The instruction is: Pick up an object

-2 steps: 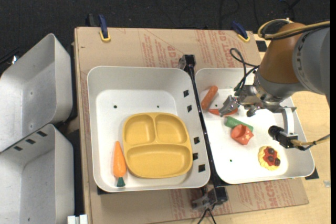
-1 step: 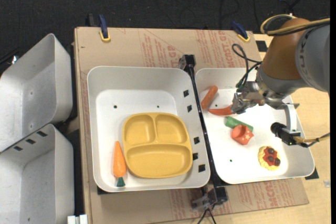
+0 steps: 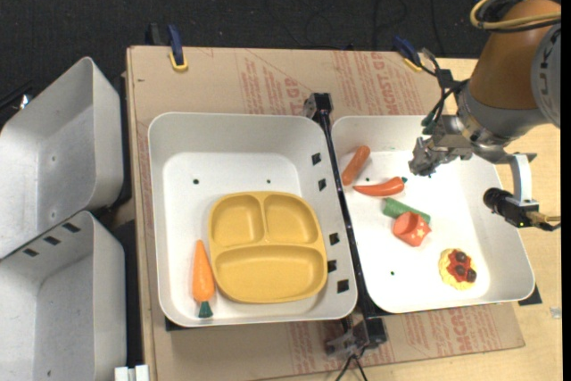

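In the camera view the gripper (image 3: 426, 161) hung over the upper part of the right bin (image 3: 500, 285), just beside the red chili pepper (image 3: 379, 186) and near the hot dog (image 3: 355, 164); nothing showed between its tips, and I could not tell whether it was spread or closed. The strawberry (image 3: 411, 228) and the small pizza (image 3: 458, 269) lay further down that bin, while the carrot (image 3: 202, 274) sat beside the yellow tray (image 3: 268, 247) in the left bin (image 3: 169, 192). This looked like the approach step, with no grasp yet made, and the next move probably called for centring over the chili pepper, descending and clamping.
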{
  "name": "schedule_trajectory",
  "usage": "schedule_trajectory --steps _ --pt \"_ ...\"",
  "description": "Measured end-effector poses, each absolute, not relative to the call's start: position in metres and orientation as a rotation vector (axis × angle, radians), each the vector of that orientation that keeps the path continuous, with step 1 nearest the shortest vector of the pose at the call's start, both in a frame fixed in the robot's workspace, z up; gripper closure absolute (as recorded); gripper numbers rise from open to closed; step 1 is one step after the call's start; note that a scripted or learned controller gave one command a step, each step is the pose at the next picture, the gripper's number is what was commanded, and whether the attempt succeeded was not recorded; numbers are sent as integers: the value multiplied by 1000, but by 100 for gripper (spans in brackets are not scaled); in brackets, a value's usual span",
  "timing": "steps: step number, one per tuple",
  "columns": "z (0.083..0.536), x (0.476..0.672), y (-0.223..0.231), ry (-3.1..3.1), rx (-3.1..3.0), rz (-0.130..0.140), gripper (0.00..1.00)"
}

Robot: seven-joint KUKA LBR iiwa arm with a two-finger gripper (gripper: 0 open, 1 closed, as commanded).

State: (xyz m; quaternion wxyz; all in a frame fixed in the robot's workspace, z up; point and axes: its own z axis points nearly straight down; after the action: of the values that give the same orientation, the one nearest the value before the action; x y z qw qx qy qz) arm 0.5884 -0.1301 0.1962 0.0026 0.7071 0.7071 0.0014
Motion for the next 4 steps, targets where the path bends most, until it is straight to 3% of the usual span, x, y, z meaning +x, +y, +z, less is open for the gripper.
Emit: schedule_trajectory --steps 1,4 --pt "204 589 -130 2221 2220 1 100" --pt "224 557 32 2233 2214 0 100"
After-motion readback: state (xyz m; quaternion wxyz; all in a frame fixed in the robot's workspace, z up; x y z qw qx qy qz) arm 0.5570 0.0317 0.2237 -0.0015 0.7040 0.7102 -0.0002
